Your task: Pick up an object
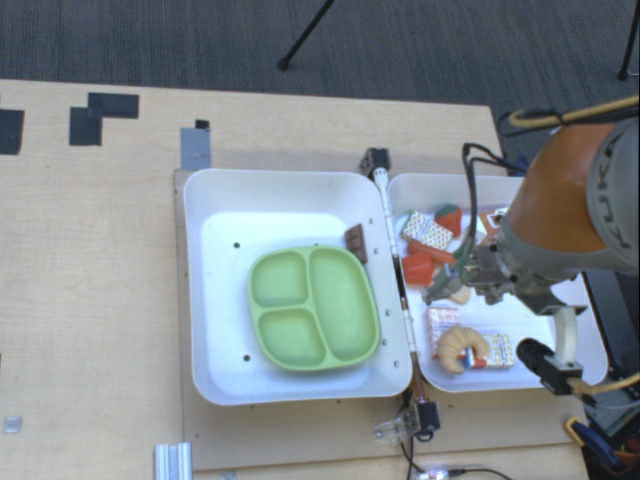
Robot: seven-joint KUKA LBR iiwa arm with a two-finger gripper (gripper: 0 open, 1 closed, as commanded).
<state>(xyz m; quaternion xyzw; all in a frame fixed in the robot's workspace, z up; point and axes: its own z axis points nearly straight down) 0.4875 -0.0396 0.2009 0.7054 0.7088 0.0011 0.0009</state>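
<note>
The right bin (597,363) holds several small items. A golden croissant (460,346) lies near its front, beside a white packet (496,352) with red and blue print. Toward the back are a checkered packet (428,232), a red-orange piece (424,265) and a red and green item (447,215). My gripper (456,279) hangs low over the middle of this bin, just above a small beige thing (459,294). The arm's grey and orange body hides the bin's right half. I see nothing lifted clear of the bin.
The left bin (215,268) carries a green three-compartment plate (315,309), with a small brown piece (354,236) at the plate's back right. A ridge (393,268) separates the two bins. Cables (480,158) loop behind the arm.
</note>
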